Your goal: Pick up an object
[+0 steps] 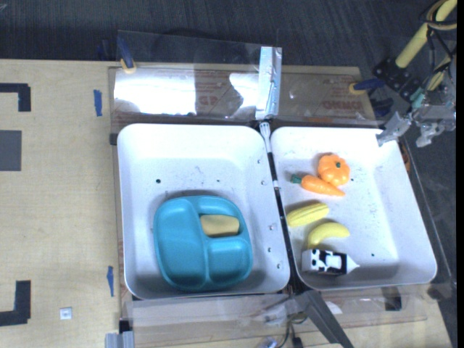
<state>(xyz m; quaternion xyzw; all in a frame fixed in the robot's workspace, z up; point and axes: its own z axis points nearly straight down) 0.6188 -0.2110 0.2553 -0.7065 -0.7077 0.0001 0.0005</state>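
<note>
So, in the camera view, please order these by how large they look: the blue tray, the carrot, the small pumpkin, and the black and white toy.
1. blue tray, by far the largest
2. black and white toy
3. carrot and small pumpkin: long and thin against round, too close to rank.

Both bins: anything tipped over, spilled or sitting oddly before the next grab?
Nothing stands out. The blue tray lies flat in the left bin, holding a yellowish piece. The toy foods cluster loosely in the right bin.
</note>
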